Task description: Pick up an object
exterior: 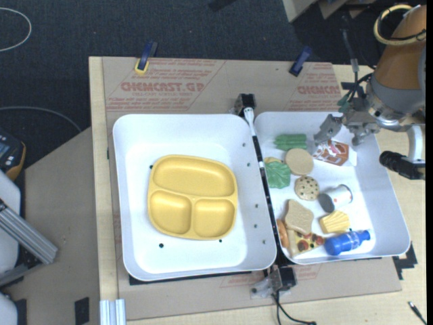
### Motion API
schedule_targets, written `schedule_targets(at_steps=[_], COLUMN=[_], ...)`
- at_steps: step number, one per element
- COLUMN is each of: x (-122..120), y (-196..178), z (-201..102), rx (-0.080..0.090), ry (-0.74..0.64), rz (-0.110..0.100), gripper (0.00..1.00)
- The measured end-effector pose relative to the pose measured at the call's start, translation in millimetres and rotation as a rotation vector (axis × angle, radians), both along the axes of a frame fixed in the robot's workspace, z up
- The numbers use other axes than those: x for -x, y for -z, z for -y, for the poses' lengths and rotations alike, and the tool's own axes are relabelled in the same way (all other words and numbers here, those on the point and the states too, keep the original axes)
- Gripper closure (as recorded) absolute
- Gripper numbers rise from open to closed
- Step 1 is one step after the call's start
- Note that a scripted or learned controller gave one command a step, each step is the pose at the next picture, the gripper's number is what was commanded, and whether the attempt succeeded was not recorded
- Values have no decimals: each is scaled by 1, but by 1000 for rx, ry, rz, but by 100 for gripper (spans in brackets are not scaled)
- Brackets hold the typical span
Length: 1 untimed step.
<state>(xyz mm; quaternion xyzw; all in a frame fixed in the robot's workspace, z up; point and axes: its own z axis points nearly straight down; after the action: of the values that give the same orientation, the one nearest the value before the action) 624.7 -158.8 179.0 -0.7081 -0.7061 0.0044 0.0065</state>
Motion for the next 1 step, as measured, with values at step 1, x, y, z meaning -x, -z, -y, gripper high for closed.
schedule_targets(at_steps=[1], x=[-3], y=[-8], z=[0], rx=[3], ry=[-3], rz=[14], gripper=[0])
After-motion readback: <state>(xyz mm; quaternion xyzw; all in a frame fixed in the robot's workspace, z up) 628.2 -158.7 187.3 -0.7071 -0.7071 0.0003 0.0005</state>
